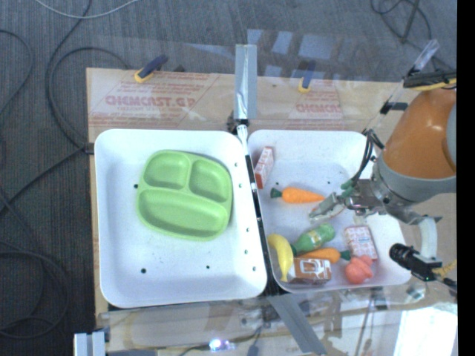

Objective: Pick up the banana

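The yellow banana [281, 254] lies near the front left corner of the right bin [319, 143], against a brown box [309, 271]. My gripper [327, 208] hovers over the middle of that bin, to the upper right of the banana and apart from it. It sits just right of a carrot [300, 195] and above a green bottle [315, 238]. Its fingers look spread, with nothing between them.
The right bin also holds a red and white carton [263, 166], a second carrot [323, 255], a pink packet [359, 242] and a red fruit [358, 270]. A green divided plate [185, 194] lies in the left bin [119, 273]. The arm's orange band [419, 143] hangs over the right bin's right side.
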Tool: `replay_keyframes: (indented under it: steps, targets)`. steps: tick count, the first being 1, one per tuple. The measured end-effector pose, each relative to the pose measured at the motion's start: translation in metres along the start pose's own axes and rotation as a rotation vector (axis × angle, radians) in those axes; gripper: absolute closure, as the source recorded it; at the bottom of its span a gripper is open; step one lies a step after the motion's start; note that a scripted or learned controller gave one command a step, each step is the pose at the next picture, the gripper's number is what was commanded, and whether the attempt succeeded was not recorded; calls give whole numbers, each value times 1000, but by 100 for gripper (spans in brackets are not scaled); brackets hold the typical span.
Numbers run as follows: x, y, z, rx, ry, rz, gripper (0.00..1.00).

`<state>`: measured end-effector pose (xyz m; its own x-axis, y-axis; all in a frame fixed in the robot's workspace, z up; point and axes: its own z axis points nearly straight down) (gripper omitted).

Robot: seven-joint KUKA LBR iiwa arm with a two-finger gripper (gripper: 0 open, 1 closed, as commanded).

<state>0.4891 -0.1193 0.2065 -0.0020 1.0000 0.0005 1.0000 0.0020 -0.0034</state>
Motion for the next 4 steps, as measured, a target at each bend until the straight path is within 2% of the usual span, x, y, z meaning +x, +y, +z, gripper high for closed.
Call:
replay_keyframes:
  steps: [1, 2, 3, 4]
  targets:
    - [74, -4, -108, -3, 0, -140, 0]
    - [141, -6, -20, 0, 0, -375, 0]
    - [166, 29, 7, -1, 0, -397, 0]
    - [166, 99, 24, 0, 0, -351, 0]
